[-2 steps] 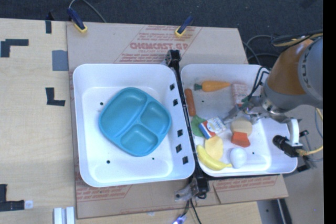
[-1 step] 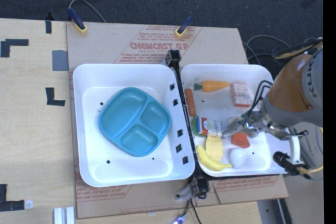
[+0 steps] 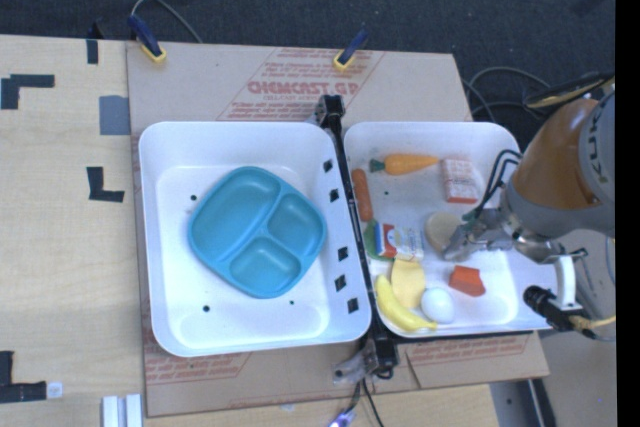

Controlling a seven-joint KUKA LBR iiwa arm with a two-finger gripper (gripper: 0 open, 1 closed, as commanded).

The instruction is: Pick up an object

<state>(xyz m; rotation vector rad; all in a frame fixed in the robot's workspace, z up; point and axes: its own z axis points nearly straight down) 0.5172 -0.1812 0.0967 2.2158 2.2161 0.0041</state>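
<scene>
Currently, setting: a grey robot arm with an orange band (image 3: pixel 560 165) reaches from the right over the right-hand shallow white bin (image 3: pixel 500 137) on a cardboard-covered bench.
Gripper: the two-finger gripper (image 3: pixel 462 245) hangs low in the middle of the right bin, over a pale round flat disc (image 3: pixel 442 228); the view is too small and dark at the tips to say whether it is spread or closed, and nothing is visibly held.
Nearest candidate: a small red-orange wedge-shaped block (image 3: pixel 467 280) lies just beside the gripper, toward the near wall of the bin, apart from its neighbours.
Handling of the block: it looks like a light, rigid toy piece, probably smooth plastic; its sloping faces could slip, so a hold across two opposite flat sides seems safest.
Other pieces: a white egg-shaped toy (image 3: pixel 437 303) rests against a yellow plastic banana (image 3: pixel 398 300); the egg is round and likely to roll out of a pinch.
Far end of the bin: an orange toy carrot (image 3: pixel 410 164) and a small pink-and-white box (image 3: pixel 459 180) lie near the far wall, well apart from the gripper.
Left bin: a blue divided plastic plate (image 3: pixel 258 230) sits in the left-hand white bin (image 3: pixel 160 215).
Progress: judging from the scene, no object is lifted yet.
</scene>
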